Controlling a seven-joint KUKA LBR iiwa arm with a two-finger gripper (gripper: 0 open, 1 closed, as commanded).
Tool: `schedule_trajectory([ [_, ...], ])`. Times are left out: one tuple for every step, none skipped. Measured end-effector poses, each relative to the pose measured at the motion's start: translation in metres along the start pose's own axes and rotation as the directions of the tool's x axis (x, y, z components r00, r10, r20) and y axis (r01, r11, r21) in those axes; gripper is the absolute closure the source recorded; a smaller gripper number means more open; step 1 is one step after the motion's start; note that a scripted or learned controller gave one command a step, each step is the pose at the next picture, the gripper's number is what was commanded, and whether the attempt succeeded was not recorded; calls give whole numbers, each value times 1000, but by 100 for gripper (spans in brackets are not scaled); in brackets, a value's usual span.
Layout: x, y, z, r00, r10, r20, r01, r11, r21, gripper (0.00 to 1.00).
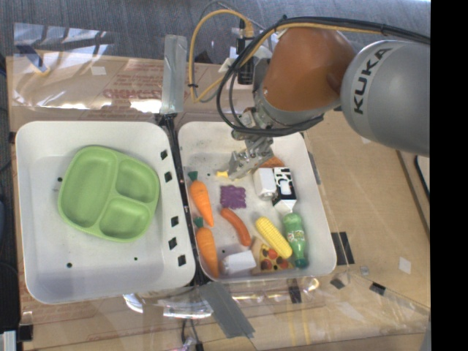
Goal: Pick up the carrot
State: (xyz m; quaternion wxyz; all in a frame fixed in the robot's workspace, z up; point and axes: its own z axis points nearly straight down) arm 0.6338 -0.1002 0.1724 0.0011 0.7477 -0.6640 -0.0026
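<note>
I am hovering the claw [247, 163], its grip unreadable, just right of the tapered orange plastic carrot [201, 202] to line up a grab.

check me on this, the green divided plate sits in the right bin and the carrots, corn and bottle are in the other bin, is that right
Not quite. The camera view shows the green divided plate in the left bin, not the right one. The rest holds: the two carrots, the corn and the green bottle lie in the other bin, the right bin.
</note>
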Motion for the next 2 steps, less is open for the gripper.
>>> schedule_trajectory([
  [73,-4,-44,999,40,-3,-40,999,7,100],
  [-2,7,-48,976,217,1,-217,976,4,100],
])
